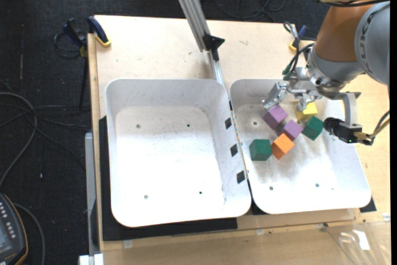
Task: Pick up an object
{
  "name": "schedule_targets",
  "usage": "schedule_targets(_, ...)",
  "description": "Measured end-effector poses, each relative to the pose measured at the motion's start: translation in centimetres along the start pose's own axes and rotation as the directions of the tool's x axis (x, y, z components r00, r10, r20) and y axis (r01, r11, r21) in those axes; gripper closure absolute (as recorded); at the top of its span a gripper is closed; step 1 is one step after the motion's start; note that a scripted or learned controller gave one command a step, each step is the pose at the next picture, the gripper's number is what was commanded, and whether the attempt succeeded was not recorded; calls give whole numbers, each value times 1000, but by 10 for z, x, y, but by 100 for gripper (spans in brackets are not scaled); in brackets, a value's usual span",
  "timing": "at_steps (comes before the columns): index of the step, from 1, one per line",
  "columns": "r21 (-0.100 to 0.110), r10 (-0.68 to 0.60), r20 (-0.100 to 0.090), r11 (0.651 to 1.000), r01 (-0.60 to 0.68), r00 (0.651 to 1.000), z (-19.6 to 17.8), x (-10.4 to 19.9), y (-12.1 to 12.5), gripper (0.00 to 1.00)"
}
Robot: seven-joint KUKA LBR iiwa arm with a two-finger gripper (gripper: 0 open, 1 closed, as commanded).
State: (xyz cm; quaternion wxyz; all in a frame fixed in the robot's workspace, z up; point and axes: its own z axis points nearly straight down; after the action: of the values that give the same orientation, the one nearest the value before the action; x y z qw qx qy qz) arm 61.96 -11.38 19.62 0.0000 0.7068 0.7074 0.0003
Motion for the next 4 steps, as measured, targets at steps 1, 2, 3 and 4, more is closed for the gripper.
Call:
schedule_targets(1,-9,-5,1,1000,5,1000,-42,19,52,0)
schedule_targets(2,10,7,2,1000,-7,1000,53,-43,1,0)
schedule_targets(3,-1,4,0,1000,-4,1000,101,-40,-51,0)
schedule_targets(4,-12,-1,7,1000,1,1000,27,-82,6,0)
